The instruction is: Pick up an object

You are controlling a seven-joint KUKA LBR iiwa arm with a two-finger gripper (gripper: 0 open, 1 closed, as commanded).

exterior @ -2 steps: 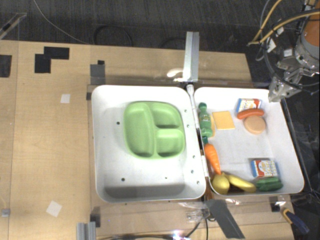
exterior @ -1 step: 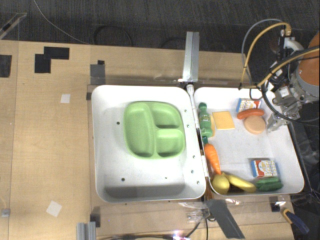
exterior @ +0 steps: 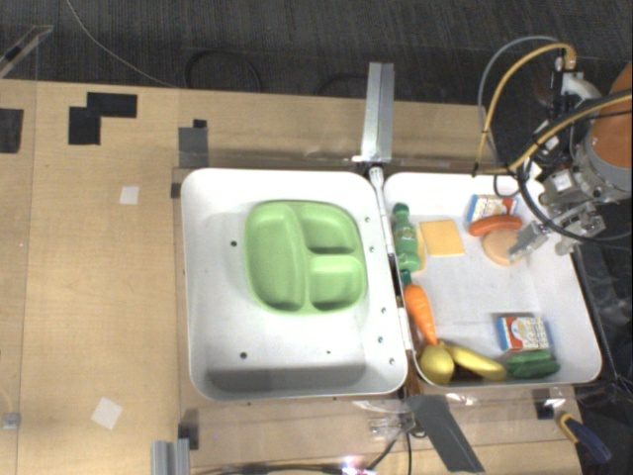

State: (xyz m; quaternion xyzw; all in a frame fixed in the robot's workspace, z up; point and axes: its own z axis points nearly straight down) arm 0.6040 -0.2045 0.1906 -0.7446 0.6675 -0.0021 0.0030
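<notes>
**Tool at the right bin's far corner, toys spread below**

You have two shallow white bins side by side on the wooden counter [exterior: 99,295]. The left bin [exterior: 213,364] carries a light green plastic divided tray [exterior: 302,255]. In the right bin [exterior: 574,305], a green bottle [exterior: 404,234] lies along the left wall, with an orange carrot [exterior: 421,312] below it. A yellow cheese slice [exterior: 441,237] lies just beside the bottle. Near the front edge you see a yellow lemon [exterior: 436,364], a yellow banana [exterior: 477,362] and a dark green vegetable [exterior: 532,366]; a small blue and white box [exterior: 521,332] sits just above them. The tool [exterior: 539,234] hangs at the bin's far right, next to a red sausage [exterior: 495,226] lying on a tan round slice [exterior: 501,245]. You cannot tell how its fingers stand, nor whether it holds anything.
</notes>
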